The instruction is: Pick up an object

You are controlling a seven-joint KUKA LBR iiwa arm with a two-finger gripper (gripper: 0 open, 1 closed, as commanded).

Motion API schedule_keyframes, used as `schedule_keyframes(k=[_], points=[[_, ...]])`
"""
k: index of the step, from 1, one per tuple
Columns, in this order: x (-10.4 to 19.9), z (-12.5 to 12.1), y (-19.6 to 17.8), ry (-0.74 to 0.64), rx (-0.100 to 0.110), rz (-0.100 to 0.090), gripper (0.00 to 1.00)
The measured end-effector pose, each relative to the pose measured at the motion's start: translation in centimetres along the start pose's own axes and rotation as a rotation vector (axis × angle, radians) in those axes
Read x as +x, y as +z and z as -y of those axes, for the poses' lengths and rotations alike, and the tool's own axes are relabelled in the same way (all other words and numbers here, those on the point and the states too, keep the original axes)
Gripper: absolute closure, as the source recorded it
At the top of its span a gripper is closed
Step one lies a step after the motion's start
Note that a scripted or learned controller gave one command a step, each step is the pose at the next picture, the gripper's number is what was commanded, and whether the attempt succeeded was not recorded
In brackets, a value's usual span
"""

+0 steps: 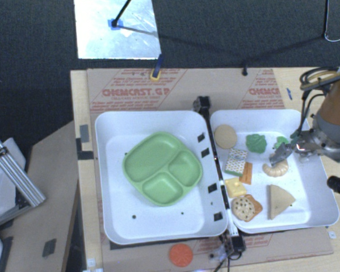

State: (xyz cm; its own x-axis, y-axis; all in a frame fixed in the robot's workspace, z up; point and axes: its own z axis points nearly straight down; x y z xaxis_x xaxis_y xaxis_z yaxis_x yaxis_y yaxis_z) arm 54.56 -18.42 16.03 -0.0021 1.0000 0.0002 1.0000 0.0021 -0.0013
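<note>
Two white bins sit side by side on the worktop [87, 182]. The left bin [115, 221] holds a green divided plate [162, 168]. The right bin [319, 210] holds toy food. The hand [280, 153] hangs low at three o'clock, just above a pale croissant [275, 168]; its grip state cannot be told. Likely lining up a grasp.

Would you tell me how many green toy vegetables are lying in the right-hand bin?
2. A larger green leafy piece lies near the bin's far wall, and a smaller green piece sits just right of it, beside the gripper, which may hide part of it.
</note>
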Motion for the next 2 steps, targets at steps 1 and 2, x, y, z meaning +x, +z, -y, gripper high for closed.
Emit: schedule_keyframes(k=[1, 2], points=[[0.4, 0.8, 5.8, 0.001, 0.002, -0.001, 0.00], [0.5, 0.8, 7.7, 0.001, -0.001, 0.000, 0.00]])
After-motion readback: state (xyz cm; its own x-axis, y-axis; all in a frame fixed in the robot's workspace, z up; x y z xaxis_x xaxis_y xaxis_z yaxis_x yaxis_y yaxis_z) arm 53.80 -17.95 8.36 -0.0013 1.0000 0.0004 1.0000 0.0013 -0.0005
